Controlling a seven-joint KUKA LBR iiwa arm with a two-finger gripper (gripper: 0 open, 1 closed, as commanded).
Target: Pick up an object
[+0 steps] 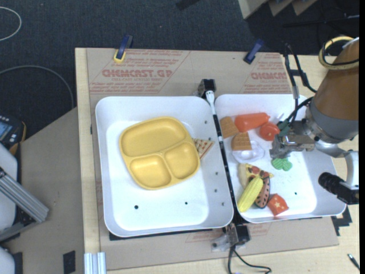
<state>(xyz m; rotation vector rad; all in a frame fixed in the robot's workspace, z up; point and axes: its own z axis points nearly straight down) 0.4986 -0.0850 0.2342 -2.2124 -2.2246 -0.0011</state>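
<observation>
Right now the likeliest target is the small green plastic toy [281,164] lying on the floor of the right-hand white bin [308,201], just under and slightly near of the two-finger gripper [287,146]. You can see the gripper low over the bin, close to the green piece, but nothing shows clearly between its tips, so treat this as the approach or descent step, not a completed grasp; whether the jaws are spread or pressed together cannot be told from this slanted view.

Just far of the gripper sits a small red round toy [268,132], and left of that a long orange-red carrot-shaped toy [251,120]. Further left lie a tan bread-like wedge [241,141] and a brown block [228,127]. Toward the near edge you have a yellow corn cob toy [251,194] and a red cube-like piece [277,204].

The left-hand white bin [114,204] holds a yellow three-compartment plate [158,152].

Your next move calls for centring over the green toy, clear of the red one, then closing and lifting straight up.
</observation>
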